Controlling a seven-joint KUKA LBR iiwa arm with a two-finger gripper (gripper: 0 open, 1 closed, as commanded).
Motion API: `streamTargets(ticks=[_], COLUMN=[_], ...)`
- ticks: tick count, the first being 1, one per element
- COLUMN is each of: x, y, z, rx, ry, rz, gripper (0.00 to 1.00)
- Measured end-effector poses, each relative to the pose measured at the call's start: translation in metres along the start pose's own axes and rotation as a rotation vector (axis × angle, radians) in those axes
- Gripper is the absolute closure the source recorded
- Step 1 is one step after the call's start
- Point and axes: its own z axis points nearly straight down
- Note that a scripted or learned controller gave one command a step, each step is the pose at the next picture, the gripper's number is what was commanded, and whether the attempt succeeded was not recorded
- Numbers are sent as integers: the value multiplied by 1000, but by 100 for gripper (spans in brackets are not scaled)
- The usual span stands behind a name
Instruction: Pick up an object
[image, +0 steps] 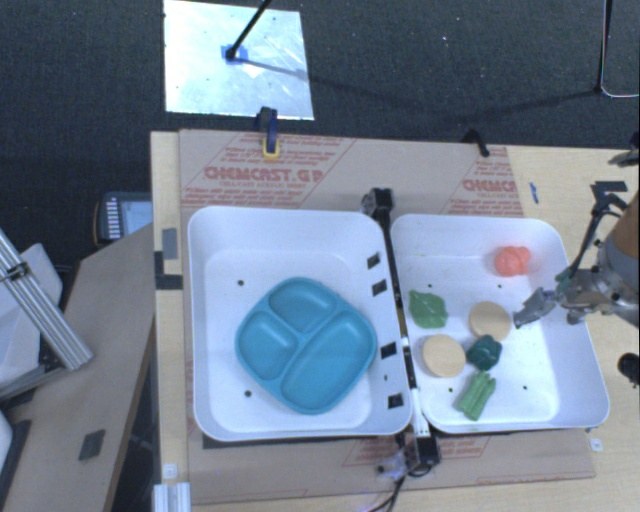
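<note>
My gripper (535, 308) hung over the right bin (575, 400), near its right-hand wall, with the grey fingers pointing toward nine o'clock. I could not tell how far my jaws stood apart, and nothing showed between them. My arm ran off toward three o'clock, out of the frame.

The nearest thing to my fingertips was a tan disc (489, 320), just beside them at about eight o'clock; whether they touched it I could not tell. At eleven o'clock from my jaws, a little apart, sat an orange-pink rounded piece (512, 261) close to the bin's far wall. At seven o'clock lay a small dark teal piece (484, 352), touching or nearly touching the tan disc's lower edge. Beyond it, farther toward eight o'clock, was a second tan disc (443, 356), paler and slightly larger. A green leafy piece (427, 309) lay at nine o'clock, well apart from me, near the wall between the bins. At about seven o'clock, toward the near wall, lay a long green piece (476, 396), tilted.

The left bin (225, 240) stood far off at nine o'clock and held a blue divided plate (305, 345) with three compartments, turned corner-on.
</note>
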Motion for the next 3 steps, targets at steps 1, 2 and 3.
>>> streamTargets(ticks=[1, 2, 3], x=[0, 3, 3], y=[3, 4, 7], z=[-5, 58, 93], rx=[-9, -5, -13], ry=[-3, -1, -2], rz=[-3, -2, -1], gripper=[0, 0, 0])
